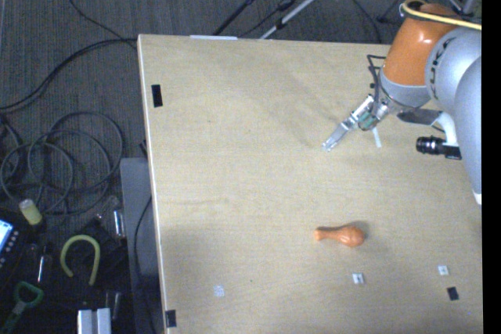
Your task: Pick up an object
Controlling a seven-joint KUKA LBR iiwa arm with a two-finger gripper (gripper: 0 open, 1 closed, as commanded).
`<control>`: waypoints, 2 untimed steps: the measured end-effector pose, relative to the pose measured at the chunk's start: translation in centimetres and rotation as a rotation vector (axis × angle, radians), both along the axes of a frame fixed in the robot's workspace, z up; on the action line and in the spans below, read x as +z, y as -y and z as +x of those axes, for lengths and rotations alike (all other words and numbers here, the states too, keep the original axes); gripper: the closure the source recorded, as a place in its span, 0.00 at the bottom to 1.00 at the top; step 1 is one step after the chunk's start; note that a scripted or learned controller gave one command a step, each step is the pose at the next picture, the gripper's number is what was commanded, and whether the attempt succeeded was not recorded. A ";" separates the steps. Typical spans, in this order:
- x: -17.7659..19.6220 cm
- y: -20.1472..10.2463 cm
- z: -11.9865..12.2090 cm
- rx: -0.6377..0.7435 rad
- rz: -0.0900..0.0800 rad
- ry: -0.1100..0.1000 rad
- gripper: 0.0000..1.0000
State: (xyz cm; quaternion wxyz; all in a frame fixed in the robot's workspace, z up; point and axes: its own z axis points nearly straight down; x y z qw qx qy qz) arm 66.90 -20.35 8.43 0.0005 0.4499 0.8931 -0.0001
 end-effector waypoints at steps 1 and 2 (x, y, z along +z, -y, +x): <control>1.0 -0.1 0.1 0.000 0.001 0.004 1.00; 9.4 -4.5 0.0 -0.010 0.001 0.001 1.00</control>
